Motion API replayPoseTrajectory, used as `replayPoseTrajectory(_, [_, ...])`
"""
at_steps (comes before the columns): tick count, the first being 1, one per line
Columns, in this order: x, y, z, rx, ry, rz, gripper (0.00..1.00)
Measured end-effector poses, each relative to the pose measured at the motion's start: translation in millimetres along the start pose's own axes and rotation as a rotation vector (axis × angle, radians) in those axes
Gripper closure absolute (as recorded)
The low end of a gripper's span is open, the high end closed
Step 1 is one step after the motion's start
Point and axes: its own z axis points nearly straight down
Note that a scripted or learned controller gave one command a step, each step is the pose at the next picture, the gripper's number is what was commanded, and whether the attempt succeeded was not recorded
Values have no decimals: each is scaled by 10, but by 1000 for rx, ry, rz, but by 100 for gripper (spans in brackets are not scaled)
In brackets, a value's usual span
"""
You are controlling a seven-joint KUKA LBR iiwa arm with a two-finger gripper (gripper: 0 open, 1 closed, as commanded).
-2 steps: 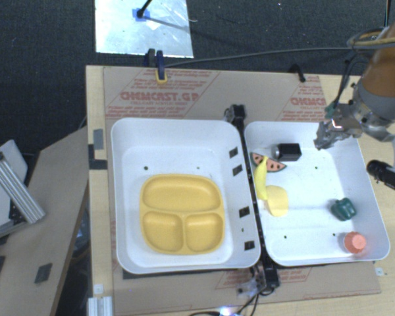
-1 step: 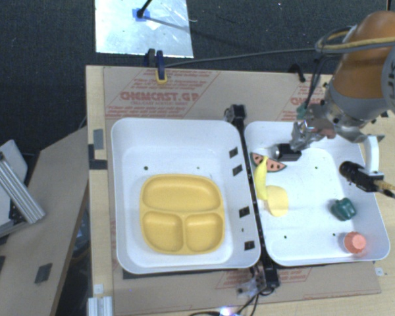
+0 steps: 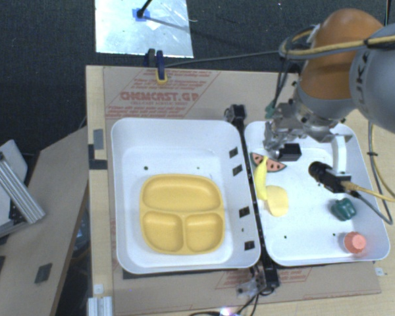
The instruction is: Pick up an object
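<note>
Grey two-finger gripper [image 3: 274, 151] lowered into right white bin [image 3: 316, 252], just above yellow plastic banana [image 3: 261, 178] and watermelon slice [image 3: 274, 165]; finger state unclear.

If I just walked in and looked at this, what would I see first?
Probably the big yellow tray with three sections, sitting alone in the left bin. Next, the grey arm with its orange band reaching in from the right, its gripper low over the right bin, just above a banana and a watermelon slice.
</note>
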Motion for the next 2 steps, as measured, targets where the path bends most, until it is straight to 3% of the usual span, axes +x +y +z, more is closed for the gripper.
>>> replayPoseTrajectory(2, [962,56,137,2,1,0,100])
